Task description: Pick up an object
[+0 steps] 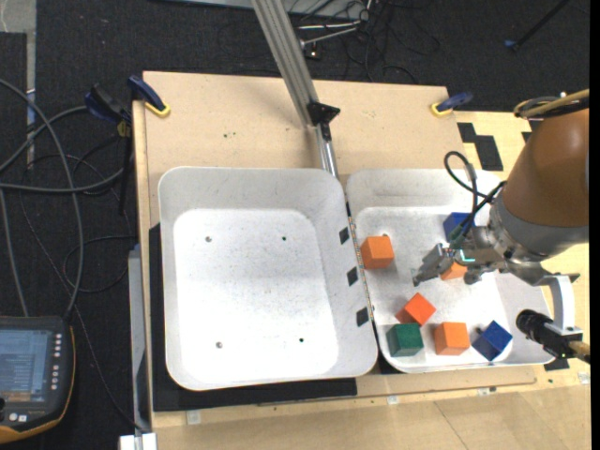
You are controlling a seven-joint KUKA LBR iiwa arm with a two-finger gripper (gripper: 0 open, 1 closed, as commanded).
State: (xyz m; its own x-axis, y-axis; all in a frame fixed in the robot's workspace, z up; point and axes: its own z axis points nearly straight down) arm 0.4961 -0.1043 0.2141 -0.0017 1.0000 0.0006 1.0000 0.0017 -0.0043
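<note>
The right bin [394, 195] holds several small blocks. An orange block [377, 250] lies near its left wall. Along the front sit another orange block [419, 308], a green block [406, 338], a third orange block [451, 337] and a blue block [491, 339]. My gripper [437, 267] hangs low over the middle of this bin, reaching in from the right. A small orange piece [454, 271] shows right beside it, partly hidden by the wrist. A blue block [457, 224] peeks out behind the arm.
The left bin [187, 195] lies beside the right one, sharing a wall with black clips. A metal pole [286, 50] slants in from the top to the bins' junction. A black cable [461, 172] loops off the wrist.
</note>
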